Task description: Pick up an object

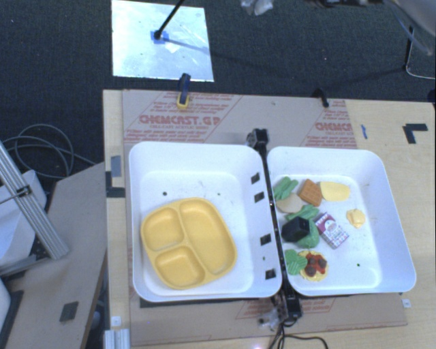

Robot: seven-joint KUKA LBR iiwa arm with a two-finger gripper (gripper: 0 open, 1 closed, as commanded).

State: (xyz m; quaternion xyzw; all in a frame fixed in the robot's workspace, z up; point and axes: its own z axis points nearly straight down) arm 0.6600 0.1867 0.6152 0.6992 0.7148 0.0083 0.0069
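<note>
Resting in the left bin (146,163): a yellow divided plate (187,242). Crowding the left half of the right bin (381,204): green pieces (285,185), an orange cracker (310,192), a yellow slice (335,191), a black block (296,228), a red-and-white packet (332,230). Blurring at the top edge, well apart from them: the gripper (255,5), its opening impossible to tell.

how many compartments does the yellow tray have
3. The tray lies in the left bin: one compartment at its upper left, one long one along the right side and one at the bottom.
</note>
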